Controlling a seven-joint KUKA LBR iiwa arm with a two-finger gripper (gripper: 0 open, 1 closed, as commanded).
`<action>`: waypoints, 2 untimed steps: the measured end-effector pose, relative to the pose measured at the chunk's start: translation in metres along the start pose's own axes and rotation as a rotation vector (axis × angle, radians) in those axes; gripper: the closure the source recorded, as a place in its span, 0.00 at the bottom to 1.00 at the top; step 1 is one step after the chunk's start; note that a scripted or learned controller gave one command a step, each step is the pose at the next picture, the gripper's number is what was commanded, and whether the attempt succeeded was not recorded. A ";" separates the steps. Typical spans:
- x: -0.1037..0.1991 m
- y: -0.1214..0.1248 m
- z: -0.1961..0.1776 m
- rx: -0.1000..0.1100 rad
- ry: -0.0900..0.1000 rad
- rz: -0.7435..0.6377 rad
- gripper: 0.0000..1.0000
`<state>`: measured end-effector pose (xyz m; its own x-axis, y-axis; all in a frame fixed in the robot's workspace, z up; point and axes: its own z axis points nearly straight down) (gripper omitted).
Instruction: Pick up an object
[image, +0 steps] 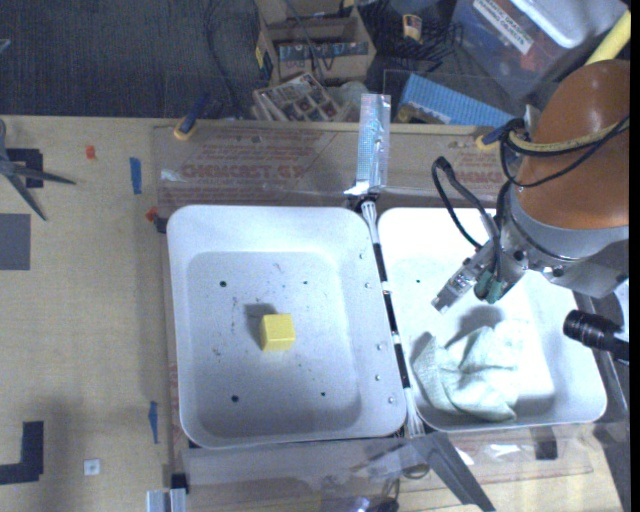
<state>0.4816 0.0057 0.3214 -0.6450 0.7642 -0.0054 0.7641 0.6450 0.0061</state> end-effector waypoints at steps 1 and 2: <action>-0.091 0.045 0.012 0.002 0.000 -0.031 1.00; -0.093 0.046 0.000 -0.004 -0.006 -0.029 1.00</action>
<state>0.5766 -0.0354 0.3219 -0.6670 0.7450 -0.0111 0.7449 0.6671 0.0094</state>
